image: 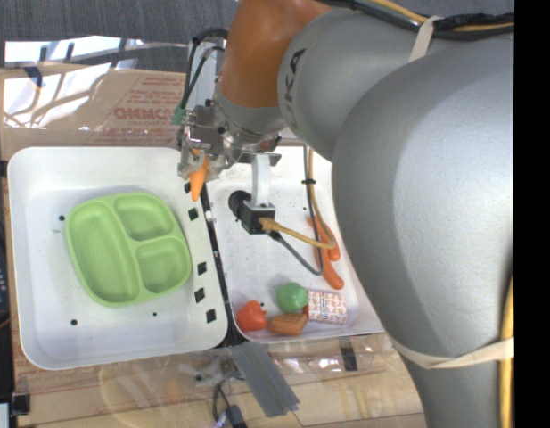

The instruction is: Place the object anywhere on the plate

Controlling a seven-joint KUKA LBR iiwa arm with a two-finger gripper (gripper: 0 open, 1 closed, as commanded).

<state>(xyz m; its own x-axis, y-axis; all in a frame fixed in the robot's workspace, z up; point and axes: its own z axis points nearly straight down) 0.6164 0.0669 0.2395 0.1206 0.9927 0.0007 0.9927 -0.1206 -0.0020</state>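
just above the wall where the two white bins meet, the gripper (196, 160) hangs with its fingers closed narrow on a small orange toy carrot (197, 185). the carrot points tip down, clear of the bin floor, over the near edge of the left bin (34, 328). behind the gripper the orange band (266, 43) and the broad grey arm (417, 194) cover much of the right bin (261, 270).

to the left of the carrot, near but apart from it, the light green plate (87, 266) lies flat in the left bin. it has three compartments, one long and two smaller, and nothing is in any of them.

in the right bin, a cluster sits against the front wall: a red toy tomato (250, 315), a green ball-shaped piece (292, 296) behind it, a brown-orange piece (289, 325) touching the tomato, and a small printed packet (327, 306) just beside the green one. further back, close to the arm, lie two more orange carrot-like pieces (324, 236) (333, 280), one behind the other.

beyond the bins a sheet of brown cardboard (123, 105) with red print lies flat on the bench.
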